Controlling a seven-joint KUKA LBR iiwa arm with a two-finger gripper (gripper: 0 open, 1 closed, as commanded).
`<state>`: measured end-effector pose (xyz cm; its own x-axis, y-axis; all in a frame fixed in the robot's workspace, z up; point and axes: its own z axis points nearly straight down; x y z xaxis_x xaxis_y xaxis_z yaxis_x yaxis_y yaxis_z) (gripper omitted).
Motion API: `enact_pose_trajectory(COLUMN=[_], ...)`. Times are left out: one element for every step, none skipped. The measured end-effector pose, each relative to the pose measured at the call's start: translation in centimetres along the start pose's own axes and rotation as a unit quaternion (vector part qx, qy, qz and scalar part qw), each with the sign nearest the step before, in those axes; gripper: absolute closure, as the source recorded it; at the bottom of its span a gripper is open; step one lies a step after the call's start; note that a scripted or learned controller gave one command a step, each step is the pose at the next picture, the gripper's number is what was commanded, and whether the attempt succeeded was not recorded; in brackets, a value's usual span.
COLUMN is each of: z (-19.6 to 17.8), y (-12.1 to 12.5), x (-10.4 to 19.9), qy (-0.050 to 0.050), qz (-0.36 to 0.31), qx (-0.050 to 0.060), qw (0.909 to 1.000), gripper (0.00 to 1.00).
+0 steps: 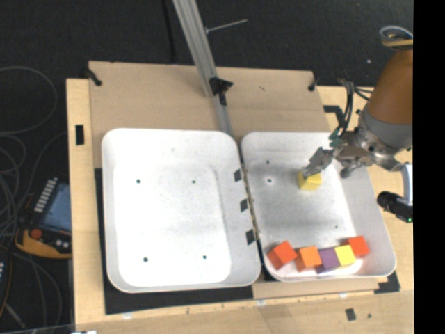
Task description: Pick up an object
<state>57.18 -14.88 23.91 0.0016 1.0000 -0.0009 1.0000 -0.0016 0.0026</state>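
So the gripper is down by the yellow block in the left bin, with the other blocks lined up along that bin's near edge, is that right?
Not quite: it is the right bin, not the left. The camera view shows the gripper by the yellow block there, with the other blocks lined up along that bin's near edge.

A robotics lab: wooden bench [174,96] with white bins [170,145], loose cables [21,145], teach pendant [49,218] on dark floor.

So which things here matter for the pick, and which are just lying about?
In play:
end effector
yellow block beside its tip
right bin
red, orange, purple, yellow and red blocks in a row

Lying about:
left bin
handheld controller
cables
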Motion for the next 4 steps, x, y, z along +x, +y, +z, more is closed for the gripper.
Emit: enact_pose_trajectory(z=[-8.1, -7.6, 3.3, 12.9], y=[2.0, -0.7, 4.1, 5.9], x=[-4.9, -2.5, -2.2, -3.0], qy=[-0.003, 0.0, 0.0, 0.0], qz=[0.0, -0.002, -0.003, -0.003], qx=[-0.004, 0.001, 0.004, 0.004], qw=[1.0, 1.0, 1.0, 1.0], gripper=[0.0, 0.0, 0.0, 0.0])
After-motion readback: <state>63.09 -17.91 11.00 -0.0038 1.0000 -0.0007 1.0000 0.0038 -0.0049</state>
